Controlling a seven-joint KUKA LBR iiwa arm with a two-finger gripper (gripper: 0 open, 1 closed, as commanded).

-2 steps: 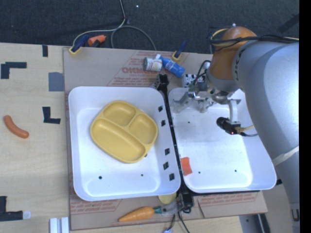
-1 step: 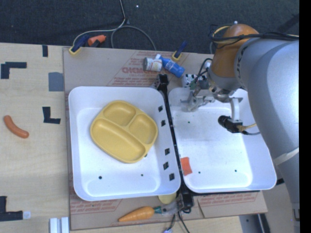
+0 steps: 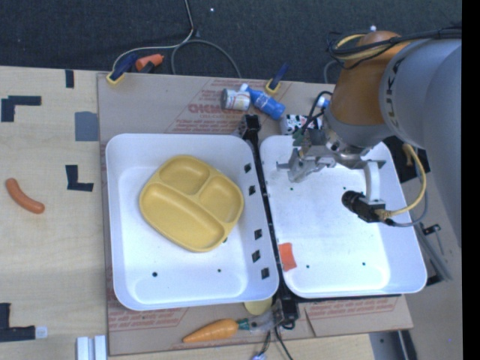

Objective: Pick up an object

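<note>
From above: two white bins side by side, the left bin point(image 3: 124, 201) holding one yellow divided plate point(image 3: 191, 201) with three compartments, tilted, at the bin's centre. The right bin point(image 3: 337, 272) holds one small orange block point(image 3: 287, 256) at its seven o'clock corner. The grey arm's gripper point(image 3: 306, 163) hovers at the right bin's eleven o'clock; nothing is visibly grasped, and its grip cannot be told. One carrot point(image 3: 212, 330) lies at six o'clock, one sausage point(image 3: 25, 196) at nine. Red lettering on the cardboard point(image 3: 191, 109) is unreadable.
</note>
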